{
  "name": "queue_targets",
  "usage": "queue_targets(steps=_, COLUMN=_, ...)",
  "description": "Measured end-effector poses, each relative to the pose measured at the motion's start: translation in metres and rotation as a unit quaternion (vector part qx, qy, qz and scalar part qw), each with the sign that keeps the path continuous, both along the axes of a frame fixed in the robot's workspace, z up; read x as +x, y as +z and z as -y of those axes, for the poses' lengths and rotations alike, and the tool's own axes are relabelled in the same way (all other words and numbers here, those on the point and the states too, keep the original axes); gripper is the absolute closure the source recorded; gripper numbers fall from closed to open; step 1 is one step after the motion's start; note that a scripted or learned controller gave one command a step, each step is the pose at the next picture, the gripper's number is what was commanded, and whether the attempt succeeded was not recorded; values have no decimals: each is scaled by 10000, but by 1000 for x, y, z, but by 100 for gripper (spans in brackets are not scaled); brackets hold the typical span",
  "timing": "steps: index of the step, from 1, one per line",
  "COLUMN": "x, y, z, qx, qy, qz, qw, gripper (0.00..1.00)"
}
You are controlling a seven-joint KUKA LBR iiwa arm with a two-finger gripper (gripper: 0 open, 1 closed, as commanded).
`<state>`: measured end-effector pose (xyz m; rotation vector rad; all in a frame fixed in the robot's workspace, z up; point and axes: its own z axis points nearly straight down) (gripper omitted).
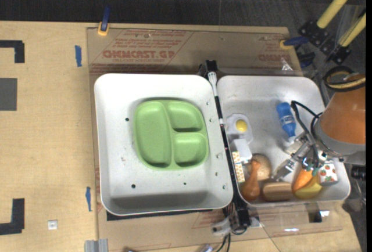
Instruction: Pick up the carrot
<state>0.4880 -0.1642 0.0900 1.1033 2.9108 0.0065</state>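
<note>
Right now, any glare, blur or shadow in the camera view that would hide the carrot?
Camera view: even light, no hard glare on the white bins; the carrot is small and soft-edged, pressed against a yellow item by the gripper; the arm's orange band is blurred and covers the right bin's far corner; the green plate is sharp, with faint shadow along the bin walls.

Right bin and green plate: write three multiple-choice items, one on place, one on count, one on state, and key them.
1. The carrot lies in:
A. the left bin
B. the right bin
C. the green plate

2. Compartments in the green plate:
A. two
B. three
C. five

3. The blue bottle:
A. lies inside the right bin
B. stands on the plate
C. hangs off the bench

Key: 1 B, the carrot sits at that bin's near right corner by the pincer; 2 B, one large and two small sections; 3 A, it rests on the bin floor.
</note>
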Motion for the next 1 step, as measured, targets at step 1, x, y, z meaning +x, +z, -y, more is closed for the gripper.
queue_targets(steps=1, x=-5, y=97, z=-112, qx=33, qy=489, qz=-89, qw=9988, gripper=0)
